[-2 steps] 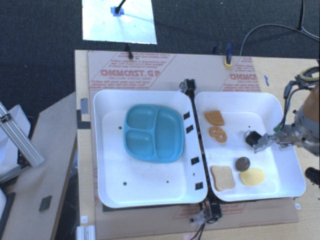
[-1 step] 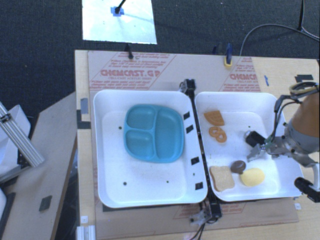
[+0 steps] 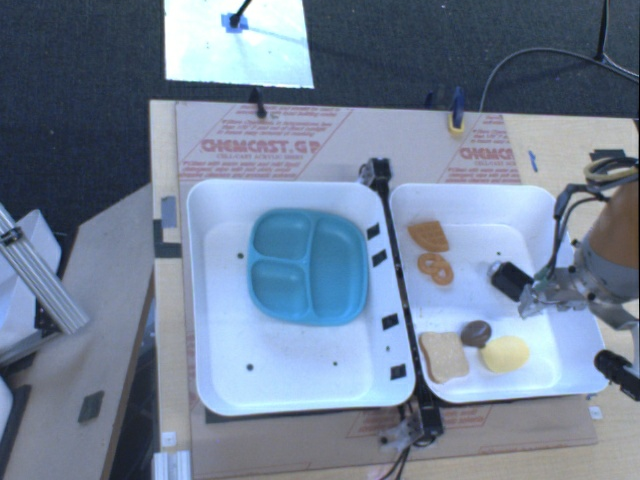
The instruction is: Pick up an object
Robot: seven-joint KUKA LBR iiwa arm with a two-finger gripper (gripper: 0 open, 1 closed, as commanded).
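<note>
Dark speckled carpet (image 3: 80, 68) covers the floor around the counter (image 3: 560, 138), whose top is a pale sheet printed with red lettering. A shiny pale square panel (image 3: 240, 38) lies on the carpet beyond it. At left stand a lower wooden surface (image 3: 110, 298) and a slanted aluminium rail (image 3: 40, 278). A grey cable (image 3: 540, 56) loops at upper right.

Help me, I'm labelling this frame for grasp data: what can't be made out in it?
All in the camera view:
Arm: cut off by the right edge.
Right bin: its right wall and the floor near it are hidden under the arm.
Gripper: small and blurred; whether it holds anything cannot be told.
Brown round thing: too small to identify; whether it touches the toast slice is unclear.
</note>
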